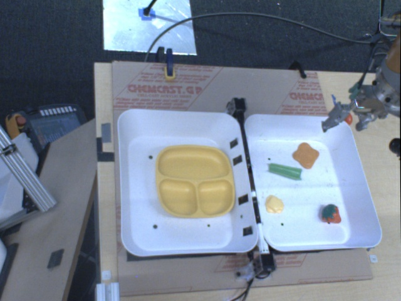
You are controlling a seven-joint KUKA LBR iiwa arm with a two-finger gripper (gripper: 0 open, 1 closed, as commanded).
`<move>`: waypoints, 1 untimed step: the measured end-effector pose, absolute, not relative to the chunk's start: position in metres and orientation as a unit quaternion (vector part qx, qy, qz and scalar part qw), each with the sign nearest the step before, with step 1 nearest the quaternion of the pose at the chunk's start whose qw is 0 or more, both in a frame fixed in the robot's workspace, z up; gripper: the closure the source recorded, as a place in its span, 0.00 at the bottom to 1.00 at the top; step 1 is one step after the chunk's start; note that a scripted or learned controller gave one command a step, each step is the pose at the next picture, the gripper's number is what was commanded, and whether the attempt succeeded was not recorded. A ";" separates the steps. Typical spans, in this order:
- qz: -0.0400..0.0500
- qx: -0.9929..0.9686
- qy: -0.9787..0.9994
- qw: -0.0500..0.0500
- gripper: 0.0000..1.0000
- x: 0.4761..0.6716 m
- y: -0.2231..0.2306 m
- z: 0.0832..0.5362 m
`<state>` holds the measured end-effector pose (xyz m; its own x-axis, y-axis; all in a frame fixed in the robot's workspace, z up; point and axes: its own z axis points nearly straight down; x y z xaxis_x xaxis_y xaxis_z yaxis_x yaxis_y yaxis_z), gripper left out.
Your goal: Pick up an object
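Gripper point(346, 116) hovers above right bin's point(366, 187) far corner.

I work in a robotics lab: two white bins point(188, 121) sit on a sheet of protective-film acrylic point(207, 83) clamped to my bench point(382, 187), cables point(263, 21) trail over dark carpet point(50, 42), and aluminium framing point(25, 174) leans beside a control pendant point(53, 124).

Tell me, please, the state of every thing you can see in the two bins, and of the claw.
yellow tray: flat in left bin, compartments bare
orange piece: loose in right bin
green piece: lying flat
pale yellow piece: loose near divider
red and green piece: loose near right wall
claw: above right bin's far corner
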<state>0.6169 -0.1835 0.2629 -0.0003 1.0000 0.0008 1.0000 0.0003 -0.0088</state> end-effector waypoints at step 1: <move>0.000 -0.706 -0.708 -0.001 0.00 0.618 -0.182 0.270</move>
<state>0.6184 -0.1823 0.2704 -0.0033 1.0000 -0.0006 1.0000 0.0033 0.0018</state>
